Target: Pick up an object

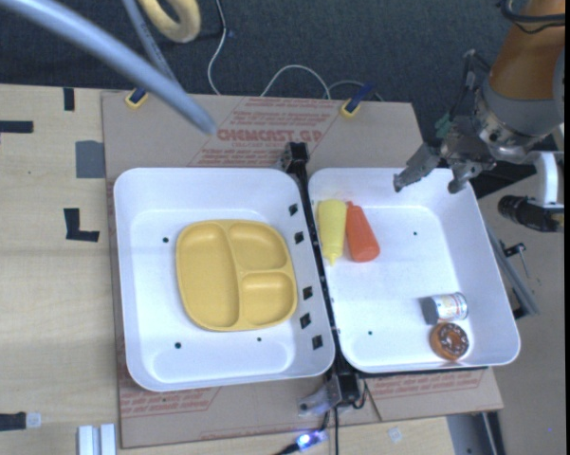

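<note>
**Two bins, nothing gripped**

Two bins sit side by side on the counter (47, 254). The left bin (137, 254) holds a yellow divided plate (235, 275). The right bin (474, 254) holds the candidates: yellow item (332, 228), orange carrot (361, 235), tin (444, 307), doughnut (451, 340). The gripper (429, 174) hovers above the far rim, fingers spread, pinching nothing.

I have one fixed camera, mounted above the worktop (38, 254) and looking down at a slant. It sits far enough back to take in both white bins whole: the left bin (142, 207) fills the centre-left of the frame, the right bin (474, 245) the centre-right. The far edge of the worktop runs across the upper part of the frame, with dark floor (360, 27) beyond it. The arm (526, 74) enters at the upper right corner. A blurred grey bar (85, 36) crosses the upper left, very close to the lens.
</note>
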